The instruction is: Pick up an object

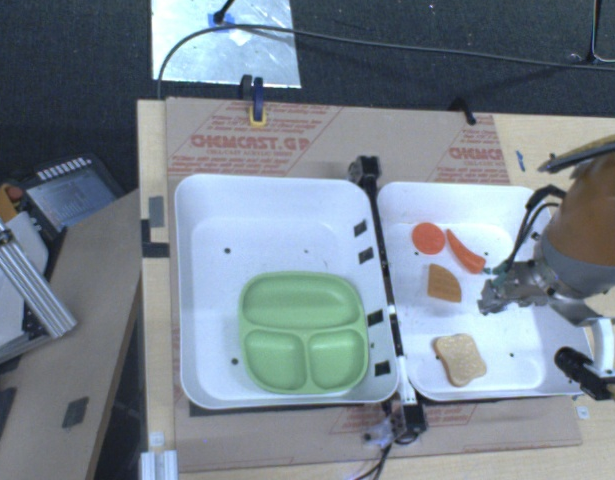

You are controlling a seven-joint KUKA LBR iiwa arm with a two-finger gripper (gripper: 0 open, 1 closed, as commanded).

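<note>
Right bin [517,203]: tool [493,298] hovering, finger state impossible to tell; round orange slice [428,237], carrot [465,251], wedge [444,284], bread [459,358] lying loose.

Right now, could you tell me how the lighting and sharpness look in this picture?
Camera view: even light, the white bins near washed out; the gripper and arm look soft; glare on the foil sheet at top.

Arm [587,238]: showing a rounded orange-brown band above a grey wrist section; black cable looping alongside it; dark metallic gripper [490,298] attaching at the wrist; a white-and-black fitting hanging beneath.
</note>
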